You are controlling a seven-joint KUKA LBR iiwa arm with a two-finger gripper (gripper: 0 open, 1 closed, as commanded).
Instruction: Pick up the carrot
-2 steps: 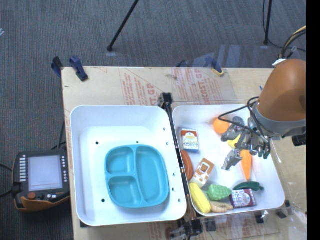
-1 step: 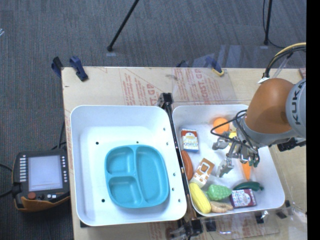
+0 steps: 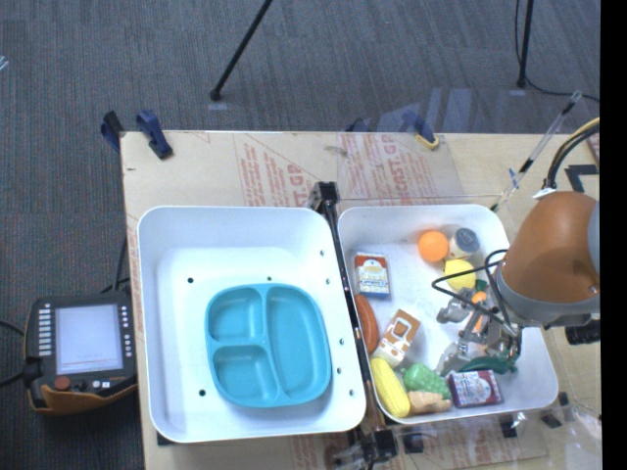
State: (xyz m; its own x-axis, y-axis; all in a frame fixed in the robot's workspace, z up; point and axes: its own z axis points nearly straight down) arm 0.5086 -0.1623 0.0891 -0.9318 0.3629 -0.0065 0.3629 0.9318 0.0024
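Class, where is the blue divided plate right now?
The blue plate lies in the left white bin, near its middle.

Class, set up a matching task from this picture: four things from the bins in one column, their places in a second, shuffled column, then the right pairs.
Things:
1. blue plate
2. orange ball
3. corn cob
4. gripper

Places:
A. near edge of the right bin
B. left bin
C. far part of the right bin
D. over the right bin's right side

Pairs: 1-B, 2-C, 3-A, 4-D
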